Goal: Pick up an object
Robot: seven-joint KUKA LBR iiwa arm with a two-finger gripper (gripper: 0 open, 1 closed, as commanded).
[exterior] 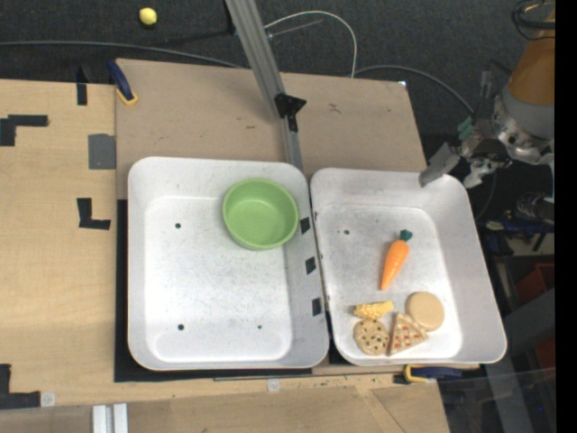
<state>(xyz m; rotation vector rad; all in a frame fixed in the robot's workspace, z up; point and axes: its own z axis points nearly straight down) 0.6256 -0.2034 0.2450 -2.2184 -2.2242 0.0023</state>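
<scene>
the gripper point(448, 163) hovers at the right bin's point(469, 242) upper right corner, its fingers too blurred to tell whether apart or together. the carrot point(395, 261) lies mid-bin; below it sit what look like corn point(373, 310), a cookie point(370, 336), pizza point(407, 334) and a bun point(425, 311).

Nothing readable anywhere here, honestly. No labels, brand names, numbers or signs on the two shallow white plastic bins point(144, 242), the round green plastic bowl point(261, 213), or the orange toy carrot point(394, 262). The black tape marks on the light wooden benchtop point(54, 269) are plain shapes, not letters. Zero text as far as I can see.
</scene>
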